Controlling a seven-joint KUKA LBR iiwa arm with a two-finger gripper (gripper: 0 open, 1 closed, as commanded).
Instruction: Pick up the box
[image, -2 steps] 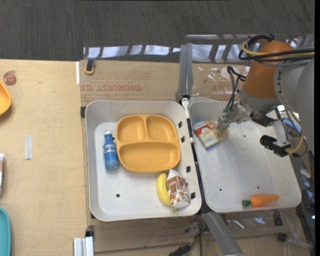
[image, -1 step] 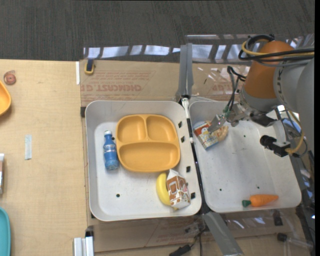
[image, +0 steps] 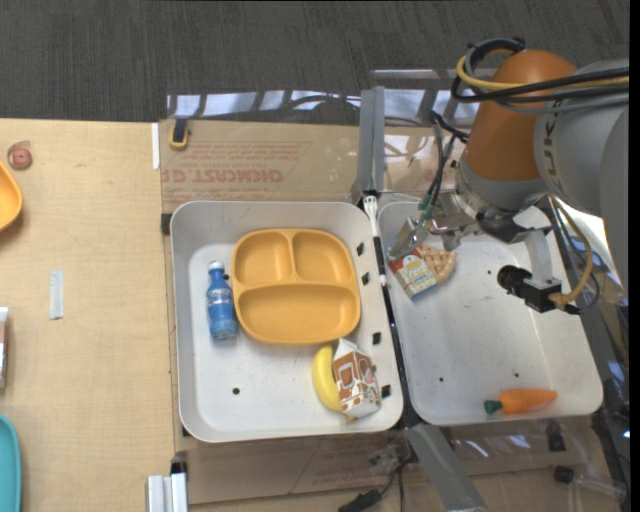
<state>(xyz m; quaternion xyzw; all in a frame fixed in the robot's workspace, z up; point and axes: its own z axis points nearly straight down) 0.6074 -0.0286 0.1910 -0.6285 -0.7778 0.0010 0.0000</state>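
Nearest to us, a carrot (image: 522, 401) lay at the front edge of the right bin (image: 470, 390). In the left bin (image: 200, 400), a banana (image: 323, 378) and a carton (image: 356, 380) lay in front of a yellow divided plate (image: 297, 284), with a blue bottle (image: 220, 301) beside it. Further back in the right bin, the end effector (image: 420, 236) was clenched on the box (image: 422, 269), which hung tilted near the left wall.
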